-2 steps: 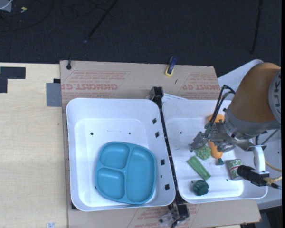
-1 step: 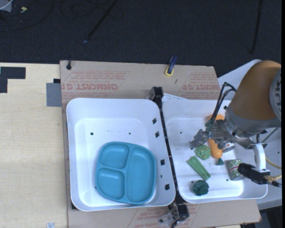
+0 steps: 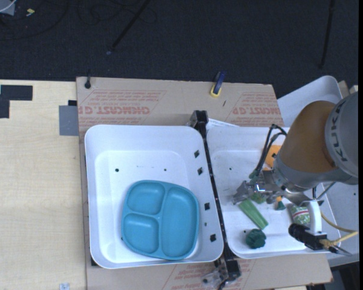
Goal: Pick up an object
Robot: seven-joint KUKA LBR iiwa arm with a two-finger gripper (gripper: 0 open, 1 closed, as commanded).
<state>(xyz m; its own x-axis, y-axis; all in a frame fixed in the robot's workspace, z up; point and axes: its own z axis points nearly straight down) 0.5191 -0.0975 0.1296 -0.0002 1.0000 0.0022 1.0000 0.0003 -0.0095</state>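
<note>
one camera overhead, slanted down on bins [image 3: 97, 162]

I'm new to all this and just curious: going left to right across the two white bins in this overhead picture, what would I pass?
Blue divided plate in the left bin → gripper in the right bin → dark green lump → robot arm.
</note>
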